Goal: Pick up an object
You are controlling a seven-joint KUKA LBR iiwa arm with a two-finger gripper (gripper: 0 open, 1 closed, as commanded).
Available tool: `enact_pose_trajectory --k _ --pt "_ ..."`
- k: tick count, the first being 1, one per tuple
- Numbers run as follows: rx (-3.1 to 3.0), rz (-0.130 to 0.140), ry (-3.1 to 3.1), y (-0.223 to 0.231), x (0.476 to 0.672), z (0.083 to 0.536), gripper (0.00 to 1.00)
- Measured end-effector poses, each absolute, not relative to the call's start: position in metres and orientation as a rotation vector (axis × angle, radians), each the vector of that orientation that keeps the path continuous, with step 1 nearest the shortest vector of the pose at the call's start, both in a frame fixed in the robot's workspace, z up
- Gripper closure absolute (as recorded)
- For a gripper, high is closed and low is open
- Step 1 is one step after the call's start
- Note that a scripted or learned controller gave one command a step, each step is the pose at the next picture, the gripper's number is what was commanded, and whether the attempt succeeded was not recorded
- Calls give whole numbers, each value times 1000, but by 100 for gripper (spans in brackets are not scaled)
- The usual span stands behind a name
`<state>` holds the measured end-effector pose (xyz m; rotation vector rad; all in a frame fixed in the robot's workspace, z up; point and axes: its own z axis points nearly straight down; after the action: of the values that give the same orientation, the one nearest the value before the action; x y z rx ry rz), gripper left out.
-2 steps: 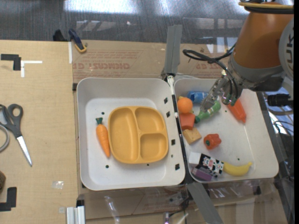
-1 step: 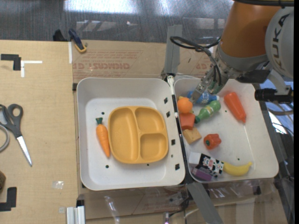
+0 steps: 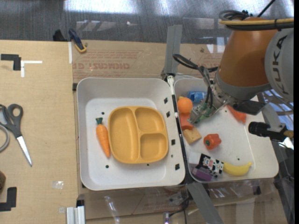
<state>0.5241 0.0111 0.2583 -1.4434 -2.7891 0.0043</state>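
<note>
My gripper [image 3: 200, 114] hangs low over the left part of the right bin [image 3: 261, 164], just right of an orange [image 3: 184, 105] and above a small red piece [image 3: 186, 123]. A tan block [image 3: 192, 135] lies just below it, and a red pepper [image 3: 212, 141] sits to the lower right. A banana [image 3: 237, 169], a black-and-white box [image 3: 210, 164] and a purple item [image 3: 201, 174] lie along the bin's front. A blue item [image 3: 197, 96] and a red-orange wedge [image 3: 237, 115] lie farther back. Nothing shows in the gripper's grasp.
The left bin [image 3: 88, 171] holds a yellow divided plate [image 3: 138, 134] and a toy carrot [image 3: 103, 138]. The arm's orange band [image 3: 247, 50] looms over the right bin's back. Scissors [image 3: 16, 129] lie on the bench at far left.
</note>
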Motion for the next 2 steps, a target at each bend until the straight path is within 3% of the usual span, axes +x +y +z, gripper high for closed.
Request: enact_pose_trajectory --k 1,2 --pt "-1517 3 -2753 2 587 300 100" --pt "-1361 3 -2835 -77 587 353 100"
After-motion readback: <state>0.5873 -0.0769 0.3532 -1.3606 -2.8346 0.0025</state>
